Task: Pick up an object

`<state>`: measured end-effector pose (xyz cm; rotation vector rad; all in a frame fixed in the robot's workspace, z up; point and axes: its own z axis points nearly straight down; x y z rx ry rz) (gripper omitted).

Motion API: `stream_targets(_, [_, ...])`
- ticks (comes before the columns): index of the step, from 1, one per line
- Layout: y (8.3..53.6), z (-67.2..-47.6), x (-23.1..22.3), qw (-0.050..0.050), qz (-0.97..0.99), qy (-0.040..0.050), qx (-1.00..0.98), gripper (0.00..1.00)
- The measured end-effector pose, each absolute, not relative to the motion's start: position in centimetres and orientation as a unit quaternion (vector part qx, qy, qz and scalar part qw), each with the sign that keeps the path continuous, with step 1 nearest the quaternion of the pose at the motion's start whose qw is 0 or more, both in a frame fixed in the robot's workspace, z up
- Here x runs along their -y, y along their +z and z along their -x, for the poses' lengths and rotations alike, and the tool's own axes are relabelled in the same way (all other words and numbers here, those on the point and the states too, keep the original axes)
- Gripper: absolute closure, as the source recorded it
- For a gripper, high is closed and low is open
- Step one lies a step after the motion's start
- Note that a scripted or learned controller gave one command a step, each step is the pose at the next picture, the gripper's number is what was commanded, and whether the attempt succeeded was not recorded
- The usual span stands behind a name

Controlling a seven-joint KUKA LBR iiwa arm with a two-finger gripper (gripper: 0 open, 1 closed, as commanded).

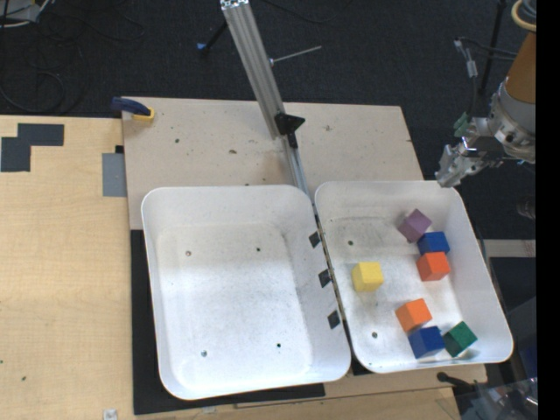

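Pincer (455, 166) hangs beyond the upper right corner of the right shallow white plastic bin (490, 274), outside its rim; nothing seen in it, its spread I cannot tell. Candidates lie in that bin: yellow cube (367, 276) alone near the middle; purple cube (415, 225), blue cube (433, 242) and orange cube (432, 265) stacked close along the right wall; another orange cube (413, 314), blue cube (426, 340) and green cube (459, 338) clustered at the lower corner. Judged: pick not begun; approach, descent, grasp and lift all remain.

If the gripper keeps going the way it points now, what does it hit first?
Likely the far right corner rim of the right bin; the gripper points down-left just beside it. Depth is unclear.
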<state>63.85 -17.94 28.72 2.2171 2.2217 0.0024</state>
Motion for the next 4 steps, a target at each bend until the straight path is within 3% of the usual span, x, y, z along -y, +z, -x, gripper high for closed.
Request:
stream_targets(1, [27.0,-62.6,13.3,-0.002,-0.706,-0.0008,-0.708,1.0])
stream_targets(3, [27.3,-57.7,3.3,-0.002,-0.706,-0.0006,-0.708,1.0])
stream_targets(4, [26.7,-57.0,-1.5,-0.003,-0.706,-0.0011,-0.709,1.0])
